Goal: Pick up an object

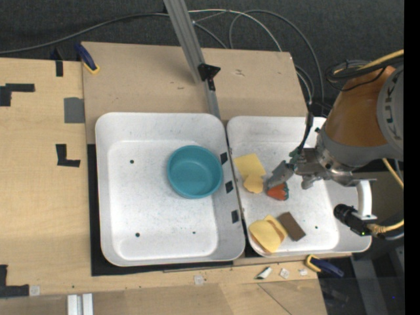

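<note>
My gripper [279, 181] reaches into the right bin [315, 241] from the right, its dark fingers low over a small red object [279, 191]. The red object lies just under the fingertips, beside a yellow piece [250, 171] at the bin's left side. A second yellow piece [266, 235] and a brown block [293, 226] lie near the bin's front edge. Whether the fingers close on the red object is hidden by the gripper body.
The left bin [131, 228] holds a teal bowl [193, 170]. A grey pole [190, 41] slants down to the gap between the bins. Cables run across the board behind the right bin.
</note>
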